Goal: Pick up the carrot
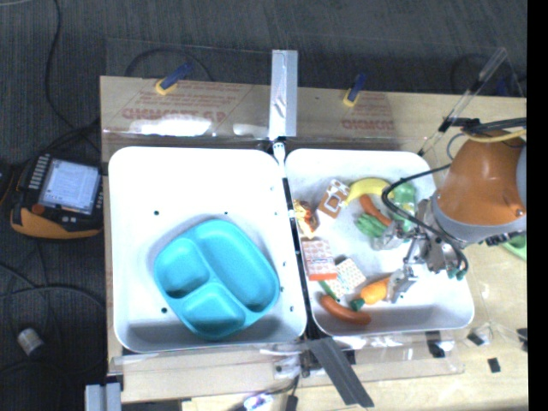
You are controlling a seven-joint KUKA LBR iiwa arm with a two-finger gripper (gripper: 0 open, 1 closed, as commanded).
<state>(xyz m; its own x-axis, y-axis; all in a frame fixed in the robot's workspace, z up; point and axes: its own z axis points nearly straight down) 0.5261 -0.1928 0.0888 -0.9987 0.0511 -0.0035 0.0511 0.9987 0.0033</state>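
Orange, the carrot (375,292) lies low in the right bin (445,315), near its front wall, long axis roughly level across the view, leafy green end toward the left, beside a checked packet (348,274); the gripper (404,282) hangs just right of it; whether the fingers are spread or closed, I cannot tell; judged step: the approach, needing a centred descent across the carrot's width.

Arm in from 3 o'clock, orange band above wrist at frame's right edge. Wrist angled down toward 7 o'clock. Claw (402,282) low; finger state unclear.
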